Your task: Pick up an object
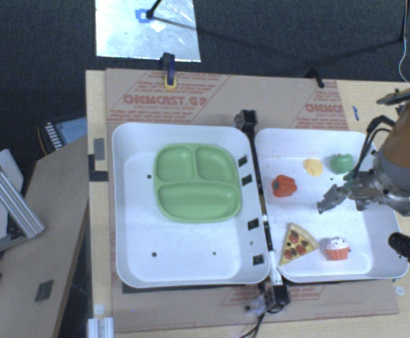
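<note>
The gripper [330,201] hangs released, grasping nothing; the red pepper [284,186] lies left of it, the cupcake [337,248] below.

Even overhead light, soft shadows; glare on foil sheet [147,18] at top; image slightly soft, low-res.

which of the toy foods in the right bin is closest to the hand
The red pepper, just left of the hand; the pizza slice, cupcake, yellow piece and green piece lie farther off.

arm [402,162]: grey body | orange band | dark cables
</note>
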Motion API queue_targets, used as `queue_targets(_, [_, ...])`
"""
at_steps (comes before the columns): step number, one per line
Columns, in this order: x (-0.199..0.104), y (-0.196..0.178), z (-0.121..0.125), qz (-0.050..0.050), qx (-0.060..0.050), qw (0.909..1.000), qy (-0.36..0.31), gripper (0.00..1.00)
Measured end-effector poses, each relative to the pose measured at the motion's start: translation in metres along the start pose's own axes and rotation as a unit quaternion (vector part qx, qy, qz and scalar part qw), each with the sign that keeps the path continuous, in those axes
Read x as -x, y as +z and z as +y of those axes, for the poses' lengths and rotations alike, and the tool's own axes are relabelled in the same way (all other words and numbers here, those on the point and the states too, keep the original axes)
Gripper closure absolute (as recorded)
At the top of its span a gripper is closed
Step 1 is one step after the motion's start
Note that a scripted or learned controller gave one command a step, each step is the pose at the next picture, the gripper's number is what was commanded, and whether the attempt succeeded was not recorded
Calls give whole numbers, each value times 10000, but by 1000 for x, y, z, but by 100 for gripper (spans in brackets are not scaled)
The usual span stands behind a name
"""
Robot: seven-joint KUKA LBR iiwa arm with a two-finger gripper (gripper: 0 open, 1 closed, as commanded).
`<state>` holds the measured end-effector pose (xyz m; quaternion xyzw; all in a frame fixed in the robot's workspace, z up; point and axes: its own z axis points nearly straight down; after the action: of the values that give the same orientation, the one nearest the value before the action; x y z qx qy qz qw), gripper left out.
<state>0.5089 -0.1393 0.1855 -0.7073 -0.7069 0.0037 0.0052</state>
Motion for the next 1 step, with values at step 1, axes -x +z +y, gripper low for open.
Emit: queue_targets(1, [-1,-7,3,-12,68,10000,-17,0])
